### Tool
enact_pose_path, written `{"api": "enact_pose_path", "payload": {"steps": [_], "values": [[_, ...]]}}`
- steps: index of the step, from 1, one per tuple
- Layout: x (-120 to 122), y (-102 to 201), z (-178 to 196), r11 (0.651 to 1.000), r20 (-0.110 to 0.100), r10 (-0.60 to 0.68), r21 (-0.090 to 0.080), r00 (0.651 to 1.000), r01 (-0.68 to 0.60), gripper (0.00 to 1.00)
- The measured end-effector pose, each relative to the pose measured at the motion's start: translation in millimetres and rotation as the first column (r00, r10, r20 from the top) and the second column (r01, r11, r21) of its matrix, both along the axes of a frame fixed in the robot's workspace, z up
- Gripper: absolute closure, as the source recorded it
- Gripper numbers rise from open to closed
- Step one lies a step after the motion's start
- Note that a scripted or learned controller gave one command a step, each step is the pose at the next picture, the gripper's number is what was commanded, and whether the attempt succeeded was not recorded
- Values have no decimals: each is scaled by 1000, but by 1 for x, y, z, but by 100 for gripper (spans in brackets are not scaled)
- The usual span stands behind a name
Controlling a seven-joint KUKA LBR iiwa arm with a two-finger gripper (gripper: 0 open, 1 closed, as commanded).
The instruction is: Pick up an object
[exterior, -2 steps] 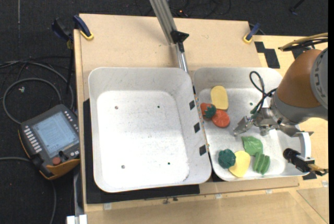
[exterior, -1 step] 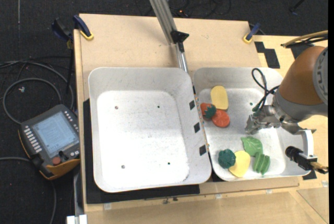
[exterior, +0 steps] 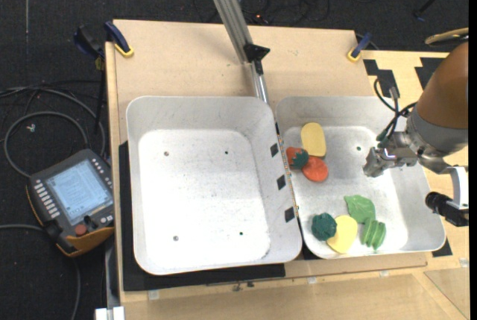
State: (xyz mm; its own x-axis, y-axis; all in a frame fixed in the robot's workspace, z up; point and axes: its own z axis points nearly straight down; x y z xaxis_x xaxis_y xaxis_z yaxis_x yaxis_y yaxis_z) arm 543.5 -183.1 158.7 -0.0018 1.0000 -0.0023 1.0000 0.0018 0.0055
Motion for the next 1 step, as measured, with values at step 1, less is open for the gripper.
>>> {"api": "enact_pose_path", "payload": {"steps": [1], "values": [[11,-4,53,1000,1,1,0,1000,-1,100]]}}
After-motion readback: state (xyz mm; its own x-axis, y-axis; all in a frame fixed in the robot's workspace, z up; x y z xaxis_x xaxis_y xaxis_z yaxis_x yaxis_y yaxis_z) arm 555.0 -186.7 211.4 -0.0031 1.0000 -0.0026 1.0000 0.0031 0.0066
